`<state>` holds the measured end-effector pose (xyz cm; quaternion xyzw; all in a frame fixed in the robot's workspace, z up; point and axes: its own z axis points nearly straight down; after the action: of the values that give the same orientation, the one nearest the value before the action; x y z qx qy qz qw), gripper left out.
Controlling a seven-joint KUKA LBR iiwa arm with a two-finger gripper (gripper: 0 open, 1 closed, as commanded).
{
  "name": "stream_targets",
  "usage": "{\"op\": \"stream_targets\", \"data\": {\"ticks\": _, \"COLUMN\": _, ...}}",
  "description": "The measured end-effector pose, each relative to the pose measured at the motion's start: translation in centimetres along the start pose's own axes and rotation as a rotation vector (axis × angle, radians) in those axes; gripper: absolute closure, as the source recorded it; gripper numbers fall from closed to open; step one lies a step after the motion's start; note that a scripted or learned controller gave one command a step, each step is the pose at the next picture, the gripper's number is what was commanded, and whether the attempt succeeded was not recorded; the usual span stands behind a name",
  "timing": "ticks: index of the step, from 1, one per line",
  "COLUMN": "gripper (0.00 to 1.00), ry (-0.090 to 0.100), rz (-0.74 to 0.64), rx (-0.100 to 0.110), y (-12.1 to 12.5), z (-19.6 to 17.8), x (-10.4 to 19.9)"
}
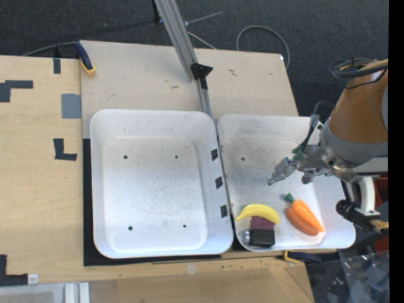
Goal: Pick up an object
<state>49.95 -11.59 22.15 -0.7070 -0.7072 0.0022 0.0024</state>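
The carrot [303, 217] lies in the right bin [252, 137], near that bin's front right corner. Its long axis runs on a slant: the green stem end points toward the bin's middle and back, and the blunt orange end points toward the front right corner. Just to its left a banana [257, 212] curves along the front edge, touching a dark purple object [259, 222] and a small black block [261, 237] beside it.

The gripper [291, 173] hangs over the right side of this bin, just behind the carrot's stem end and apart from it. Its fingers are spread open with nothing between them.

The left bin [151, 182] sits side by side with the right one on a pale wooden bench [38, 125]. A slanted metal rail [183, 43] crosses the bench's back edge, and dark carpet [284, 11] with loose cable lies beyond.
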Motion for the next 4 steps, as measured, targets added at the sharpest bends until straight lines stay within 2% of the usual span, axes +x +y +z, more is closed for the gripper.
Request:
{"op": "stream_targets", "data": {"ticks": 2, "gripper": 0.00, "ry": 0.001, "rz": -0.001, "rx": 0.001, "y": 0.8, "z": 9.2, "x": 0.3}}
{"op": "stream_targets", "data": {"ticks": 3, "gripper": 1.00, "ry": 0.001, "rz": -0.002, "rx": -0.002, "y": 0.9, "z": 8.0, "x": 0.3}}
{"op": "stream_targets", "data": {"ticks": 4, "gripper": 1.00, "ry": -0.001, "rz": -0.001, "rx": -0.011, "y": 0.7, "z": 1.8, "x": 0.7}}
